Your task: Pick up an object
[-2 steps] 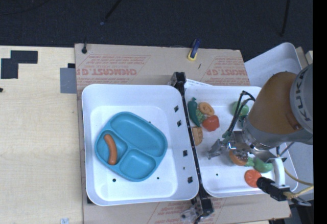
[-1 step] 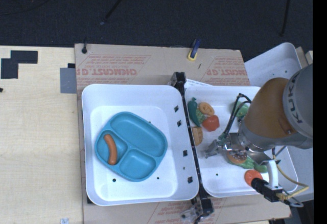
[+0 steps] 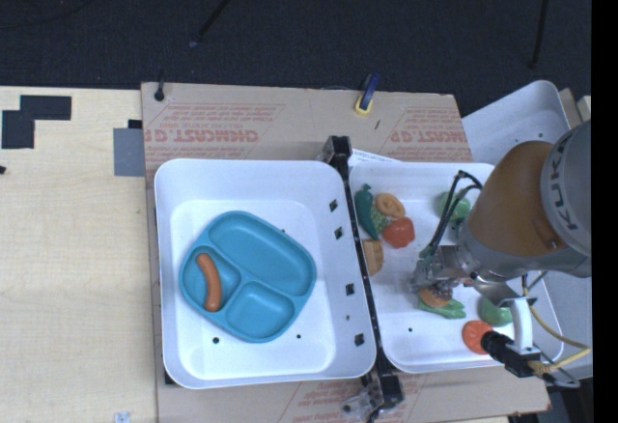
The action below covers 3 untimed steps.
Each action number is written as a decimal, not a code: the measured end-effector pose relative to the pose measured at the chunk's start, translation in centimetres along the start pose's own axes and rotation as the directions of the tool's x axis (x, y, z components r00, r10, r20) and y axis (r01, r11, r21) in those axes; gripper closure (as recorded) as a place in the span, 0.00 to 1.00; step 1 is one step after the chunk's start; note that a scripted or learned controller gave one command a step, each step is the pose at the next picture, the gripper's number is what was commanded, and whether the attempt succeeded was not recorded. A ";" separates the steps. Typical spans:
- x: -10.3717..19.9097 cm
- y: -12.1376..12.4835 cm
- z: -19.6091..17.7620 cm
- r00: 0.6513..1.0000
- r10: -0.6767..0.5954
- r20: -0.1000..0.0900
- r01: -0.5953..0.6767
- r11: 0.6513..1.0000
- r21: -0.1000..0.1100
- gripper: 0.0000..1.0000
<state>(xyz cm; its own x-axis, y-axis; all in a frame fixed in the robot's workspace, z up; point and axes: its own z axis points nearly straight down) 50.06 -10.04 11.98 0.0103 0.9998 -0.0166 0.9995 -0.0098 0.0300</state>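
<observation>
Several toy foods lie in the right bin (image 3: 406, 344): a red tomato (image 3: 399, 233), an orange pretzel-like piece (image 3: 390, 206), a dark green vegetable (image 3: 367, 213), a tan piece (image 3: 373, 257), a green piece (image 3: 452, 207), a green-and-orange piece (image 3: 439, 301), an orange-red piece (image 3: 474, 335) and a light green piece (image 3: 496, 312). My gripper (image 3: 434, 276) is down in the right bin, right above the green-and-orange piece. The arm's orange band and wrist hide the bin's right part.
The left bin (image 3: 183, 189) holds a blue divided plate (image 3: 253, 271) with an orange sausage (image 3: 208, 280) in its left compartment. A black divider (image 3: 354, 257) runs between the bins. A blue-and-yellow clip (image 3: 366, 95) sits on the cardboard behind them.
</observation>
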 end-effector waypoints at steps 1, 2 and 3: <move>-0.2 0.8 -4.4 1.000 -0.009 -0.017 0.010 1.000 0.029 1.00; -1.0 1.4 -8.9 1.000 -0.009 -0.017 0.009 1.000 0.028 1.00; -1.1 1.5 -10.8 1.000 -0.010 -0.018 0.011 0.999 0.030 1.00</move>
<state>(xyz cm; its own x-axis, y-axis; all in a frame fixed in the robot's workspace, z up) 51.25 -11.00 22.82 -0.0004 1.0000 0.0006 1.0000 0.0004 -0.0002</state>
